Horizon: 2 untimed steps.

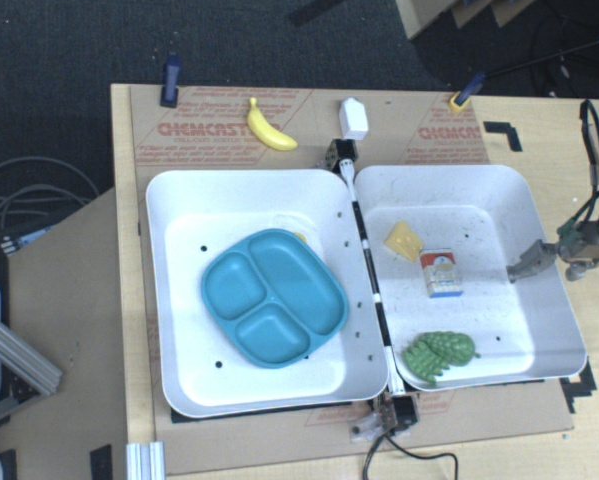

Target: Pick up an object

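The right bin (499, 193) holds three things: a yellow cheese-like wedge (403, 240) towards its back left, a small red, white and grey box (441, 272) in the middle, and a green bumpy object (439, 354) at its front left corner. My gripper (537, 258) reaches in over the right bin's right wall, low down. It is to the right of the small box, with a clear gap between them. Nothing shows in its grasp.
The left bin (179, 208) holds a blue divided plate (271, 296). Behind the bins a yellow banana (269, 128) and a white block (354, 118) lie on the bench. Clamps sit on the bench's back edge. Cables hang at the far right (597, 148).
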{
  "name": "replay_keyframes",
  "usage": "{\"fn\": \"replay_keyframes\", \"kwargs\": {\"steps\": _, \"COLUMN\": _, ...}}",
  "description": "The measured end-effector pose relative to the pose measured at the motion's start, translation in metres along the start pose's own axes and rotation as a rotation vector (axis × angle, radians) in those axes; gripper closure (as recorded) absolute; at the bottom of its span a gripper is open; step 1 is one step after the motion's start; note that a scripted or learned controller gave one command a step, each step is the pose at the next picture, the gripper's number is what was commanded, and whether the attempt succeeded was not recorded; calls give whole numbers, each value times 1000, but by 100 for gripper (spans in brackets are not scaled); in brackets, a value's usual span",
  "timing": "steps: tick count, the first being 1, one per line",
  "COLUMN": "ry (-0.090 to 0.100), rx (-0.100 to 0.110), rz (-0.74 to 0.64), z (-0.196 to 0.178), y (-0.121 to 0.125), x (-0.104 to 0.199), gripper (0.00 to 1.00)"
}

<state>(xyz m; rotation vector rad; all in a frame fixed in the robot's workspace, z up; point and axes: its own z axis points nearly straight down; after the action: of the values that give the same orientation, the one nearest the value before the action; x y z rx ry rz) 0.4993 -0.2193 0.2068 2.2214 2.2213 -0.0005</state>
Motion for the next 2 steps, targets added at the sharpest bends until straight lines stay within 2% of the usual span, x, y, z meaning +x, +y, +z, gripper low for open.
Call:
{"fn": "replay_keyframes", "kwargs": {"steps": 1, "ry": 1, "rx": -1, "rz": -2, "z": 42, "y": 59, "x": 87, "gripper": 0}}
{"fn": "replay_keyframes", "kwargs": {"steps": 2, "ry": 1, "rx": 2, "rz": -1, "z": 123, "y": 77, "x": 105, "gripper": 0}}
